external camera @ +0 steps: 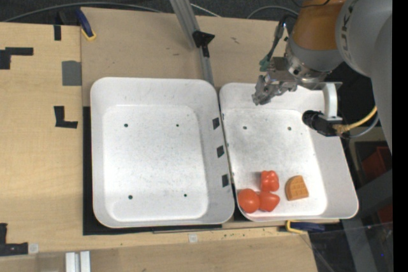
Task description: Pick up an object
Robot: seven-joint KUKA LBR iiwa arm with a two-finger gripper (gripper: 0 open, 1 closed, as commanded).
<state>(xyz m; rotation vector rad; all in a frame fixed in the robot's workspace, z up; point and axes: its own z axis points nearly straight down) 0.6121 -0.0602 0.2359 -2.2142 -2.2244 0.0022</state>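
We look down on a wooden worktop (pixel 140 41) carrying two shallow white bins side by side. The left bin (pixel 153 150) is the larger in view, and its floor shows a scatter of small dark specks. The right bin (pixel 287 150) touches it along a shared edge marked by a few small black clips.

The things to pick lie in the near part of the right bin. A red pepper (pixel 269 181) sits slightly farther in than the rest. Just beside it, nearer to us, is a second red piece (pixel 268 201), and a round tomato (pixel 248 201) lies to the left of that piece, touching it and close against the bin's near left corner. An orange waffle-like block (pixel 296 188) stands a little apart to the right of the red group.

The arm (pixel 338 16) comes in from the right, grey with an orange band. Its gripper (pixel 262 96) hangs over the far left corner of the right bin, well apart from the objects at the near end. The fingers point down toward the bin's far rim with nothing visible between them; we cannot tell whether they are spread or pressed together, since they merge into one dark shape.

A grey metal bar (pixel 182 3) slants down from the far edge toward the bins' junction.
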